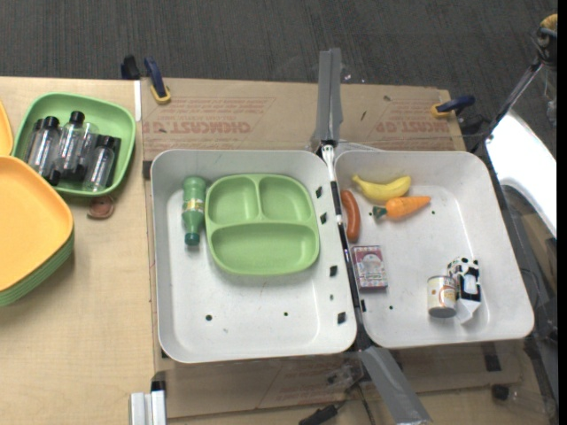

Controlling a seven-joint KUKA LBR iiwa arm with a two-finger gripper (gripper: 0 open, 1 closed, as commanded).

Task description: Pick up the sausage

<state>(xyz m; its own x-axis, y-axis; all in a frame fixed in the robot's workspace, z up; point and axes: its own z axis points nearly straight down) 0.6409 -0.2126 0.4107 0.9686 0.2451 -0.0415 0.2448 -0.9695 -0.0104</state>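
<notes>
Faintly, mirrored cardboard (232,124) lettering resists reading; sausage (352,214) lies beside banana (383,187); end effector state unknowable.

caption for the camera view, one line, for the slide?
Sausage lies at the right bin's left wall beside banana and carrot; green divided plate sits in the left bin.

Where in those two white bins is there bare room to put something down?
Left bin: the floor below the green divided plate. Right bin: the middle, between carrot, card box and can. Crowded: its upper left, with sausage and banana.
</notes>
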